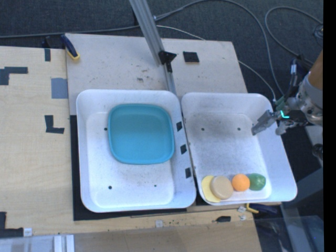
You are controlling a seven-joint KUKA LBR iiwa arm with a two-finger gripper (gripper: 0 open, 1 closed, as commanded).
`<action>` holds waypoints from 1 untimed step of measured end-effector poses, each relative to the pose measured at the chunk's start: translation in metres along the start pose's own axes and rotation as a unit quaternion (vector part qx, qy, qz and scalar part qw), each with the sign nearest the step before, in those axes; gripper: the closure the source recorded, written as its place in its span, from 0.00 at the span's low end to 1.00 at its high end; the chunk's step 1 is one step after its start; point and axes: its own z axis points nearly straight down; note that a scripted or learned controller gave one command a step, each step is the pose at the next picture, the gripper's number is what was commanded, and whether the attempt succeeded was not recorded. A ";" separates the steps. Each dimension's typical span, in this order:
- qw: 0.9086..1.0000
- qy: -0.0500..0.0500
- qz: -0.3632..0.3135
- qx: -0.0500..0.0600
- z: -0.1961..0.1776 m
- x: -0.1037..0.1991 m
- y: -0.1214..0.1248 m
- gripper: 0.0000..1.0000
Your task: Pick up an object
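Along the near edge of the right bin [226, 140] lie a yellow flat piece [207, 189], a tan round object [222, 187] resting partly on it, an orange ball [241, 182] and a green round object [257, 181]. My gripper [269, 123] hovers at the bin's right rim, well above and behind these objects. Its fingers look spread, with nothing between them. The grey arm with its orange band [316, 75] comes in from the right edge.
The left bin [94, 140] holds a teal square plate [140, 133]. A metal pole [152, 30] slants over the bench between the bins. Cables [273, 30] trail on the dark floor behind the bench. A blue and yellow tool [70, 47] lies at the back left.
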 end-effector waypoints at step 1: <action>1.000 0.000 0.000 0.000 0.000 0.000 0.000 0.00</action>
